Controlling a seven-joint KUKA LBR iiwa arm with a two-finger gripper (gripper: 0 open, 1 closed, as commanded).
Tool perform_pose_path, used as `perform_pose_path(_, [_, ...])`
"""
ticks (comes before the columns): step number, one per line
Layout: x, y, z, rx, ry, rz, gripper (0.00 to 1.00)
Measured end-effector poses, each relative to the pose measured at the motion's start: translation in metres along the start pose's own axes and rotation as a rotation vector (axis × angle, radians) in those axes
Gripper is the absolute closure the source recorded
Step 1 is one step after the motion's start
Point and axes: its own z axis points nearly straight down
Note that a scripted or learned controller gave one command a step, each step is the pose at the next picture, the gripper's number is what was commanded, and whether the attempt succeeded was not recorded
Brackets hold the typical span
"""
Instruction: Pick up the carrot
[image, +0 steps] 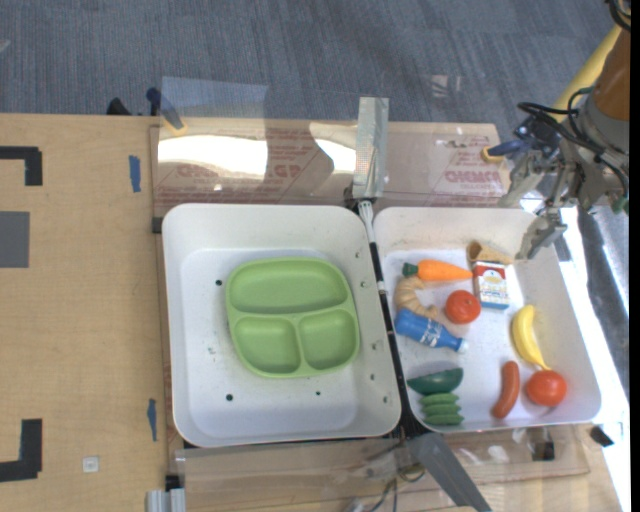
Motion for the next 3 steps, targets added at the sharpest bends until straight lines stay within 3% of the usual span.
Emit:
perform_pose_path(1, [-0.034,0.036,0.182,-0.005,0.015,-0.015,0.0])
perform_pose_path(2, [-0.027,0.056,0.192,-0.002,0.0,0.063,0.0])
perform_pose_path(3, [-0.032,0.057,0.176,0.0,-0.015,0.061,1.0])
